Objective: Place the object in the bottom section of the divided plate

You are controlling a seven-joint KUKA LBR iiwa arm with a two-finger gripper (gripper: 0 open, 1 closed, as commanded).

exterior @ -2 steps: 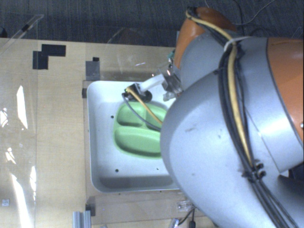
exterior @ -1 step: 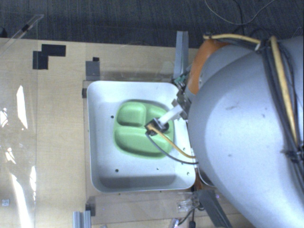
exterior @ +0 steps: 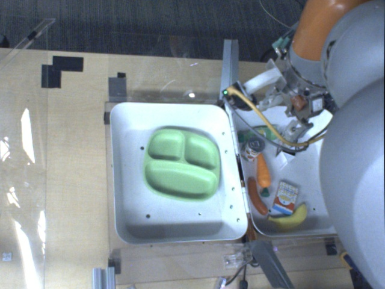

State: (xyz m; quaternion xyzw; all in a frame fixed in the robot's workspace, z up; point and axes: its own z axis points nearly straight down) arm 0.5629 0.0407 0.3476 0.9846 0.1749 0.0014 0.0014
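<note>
A green divided plate [exterior: 182, 163] lies in the middle of the left white bin [exterior: 123, 179]. It has two small sections at the back and one long bottom section [exterior: 180, 180] with nothing in it. My gripper [exterior: 293, 119] hangs over the back part of the right bin [exterior: 319, 226], wrapped in yellow and black cables. Below it in that bin lie an orange carrot [exterior: 263, 171], a brown sausage [exterior: 257, 197], a yellow banana [exterior: 290, 217], a small printed carton [exterior: 286, 196] and a round can [exterior: 253, 147].
The grey arm with its orange band [exterior: 319, 17] covers the right side of the right bin. A metal divider rail [exterior: 230, 65] runs between the two bins. A clear panel [exterior: 24, 143] stands to the left of the bench.
</note>
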